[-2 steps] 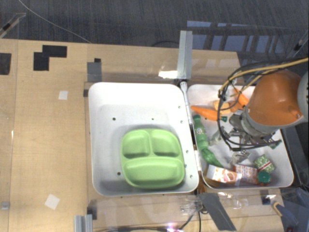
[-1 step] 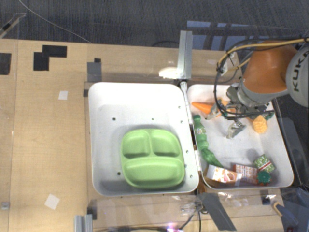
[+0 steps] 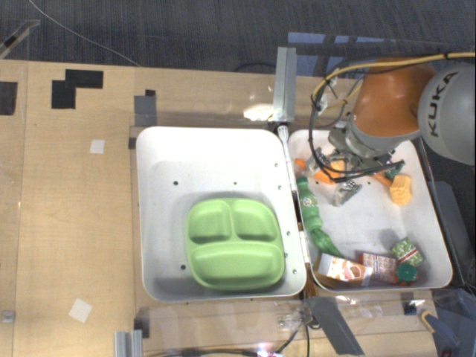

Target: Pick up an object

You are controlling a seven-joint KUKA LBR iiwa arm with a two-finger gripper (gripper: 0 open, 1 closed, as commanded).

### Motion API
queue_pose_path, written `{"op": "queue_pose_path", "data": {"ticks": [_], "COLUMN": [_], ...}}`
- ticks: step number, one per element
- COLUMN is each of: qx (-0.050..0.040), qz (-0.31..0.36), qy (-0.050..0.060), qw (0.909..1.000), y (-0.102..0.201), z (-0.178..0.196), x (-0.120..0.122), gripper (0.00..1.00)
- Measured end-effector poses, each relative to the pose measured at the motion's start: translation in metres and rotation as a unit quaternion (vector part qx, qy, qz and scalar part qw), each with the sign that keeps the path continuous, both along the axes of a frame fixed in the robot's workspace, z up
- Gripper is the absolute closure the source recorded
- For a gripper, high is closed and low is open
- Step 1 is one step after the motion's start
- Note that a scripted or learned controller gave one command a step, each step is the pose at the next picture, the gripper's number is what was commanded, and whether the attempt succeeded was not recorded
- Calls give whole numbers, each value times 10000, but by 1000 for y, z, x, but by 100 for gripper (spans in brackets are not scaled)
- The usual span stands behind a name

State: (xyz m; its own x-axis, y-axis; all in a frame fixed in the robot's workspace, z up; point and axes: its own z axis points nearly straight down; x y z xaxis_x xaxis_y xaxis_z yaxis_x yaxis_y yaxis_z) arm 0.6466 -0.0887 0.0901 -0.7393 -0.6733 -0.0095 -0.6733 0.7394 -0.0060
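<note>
- Though your gripper [image 3: 346,190] hangs low in the right bin [image 3: 431,233], you cannot tell its state.
- Your green tray [image 3: 235,242] lies in the left bin [image 3: 175,169].

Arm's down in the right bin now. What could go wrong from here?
1. The gripper sits low among crowded items: orange pieces and a yellow block lie close, so it may nudge them aside or catch two.
2. The wrist hides what lies beneath it, so a grasp may be hard to confirm.
3. The green toy hugs the bin wall, probably awkward to grasp.
</note>
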Motion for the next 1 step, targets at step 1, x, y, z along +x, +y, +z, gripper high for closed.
{"op": "queue_pose_path", "data": {"ticks": [1], "qx": [11], "qz": [-14], "qy": [-51], "qw": [10000], "y": [1], "z": [12], "x": [3], "gripper": [100]}}
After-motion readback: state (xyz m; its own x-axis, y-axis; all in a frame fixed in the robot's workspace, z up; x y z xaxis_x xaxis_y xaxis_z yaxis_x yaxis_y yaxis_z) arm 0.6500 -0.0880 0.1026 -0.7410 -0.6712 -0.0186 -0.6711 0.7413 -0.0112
